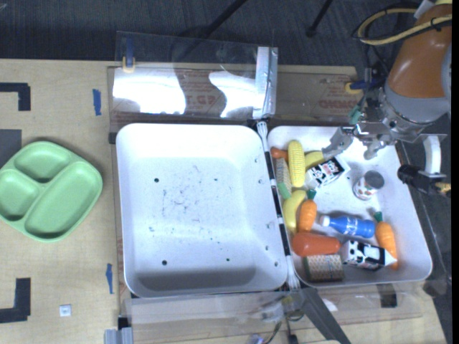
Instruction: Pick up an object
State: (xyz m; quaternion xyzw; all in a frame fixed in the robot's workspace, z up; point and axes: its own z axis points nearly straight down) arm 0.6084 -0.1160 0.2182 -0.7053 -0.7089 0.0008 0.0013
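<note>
Right bin holds corn, carrot, blue bottle.

The arm has a broad rounded orange band over a light grey shell with a smooth, glossy look. A yellow cable loops beside a black one across the top of the orange part. Below the grey shell sits a metal wrist block of silvery plates and brackets, cluttered with small fittings. From it 2 slim grey fingers project, angled apart, forming the gripper. A white curved piece and a dark bar hang at the arm's lower side.
</note>
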